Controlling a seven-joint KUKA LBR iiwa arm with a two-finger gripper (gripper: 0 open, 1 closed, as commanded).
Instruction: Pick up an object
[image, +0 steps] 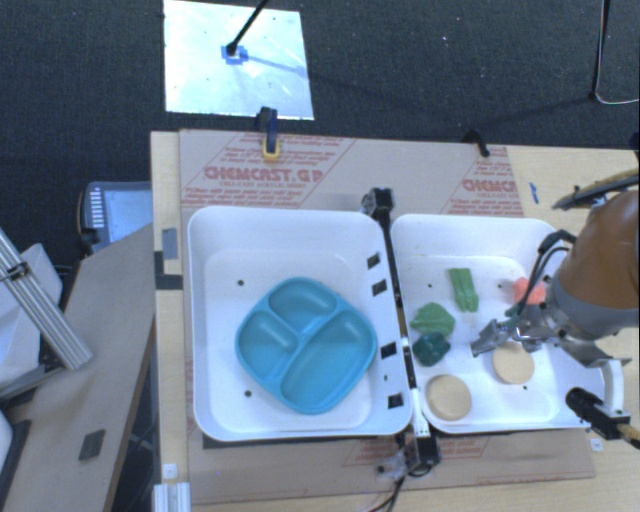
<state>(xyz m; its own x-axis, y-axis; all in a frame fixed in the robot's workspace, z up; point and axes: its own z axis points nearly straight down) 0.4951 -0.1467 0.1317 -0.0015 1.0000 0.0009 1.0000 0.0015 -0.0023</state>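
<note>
Even, bright light; white bins (290, 225) slightly glaring, image soft

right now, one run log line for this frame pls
pincer low in right bin | beside tan disc | nothing seen gripped | blue tray in left bin

Both bins (215, 300) look like smooth white plastic with a slight shine. The blue tray (305, 343) is plastic too, smooth and half glossy. Under the bins lies brown cardboard (300, 170), matt, with red print. The floor (80, 70) has dark rough carpet. On it a sheet (238, 60) shines like metal. The tool (497, 335) looks like grey metal. The two round discs (449, 397) appear matt, pale tan.
</note>
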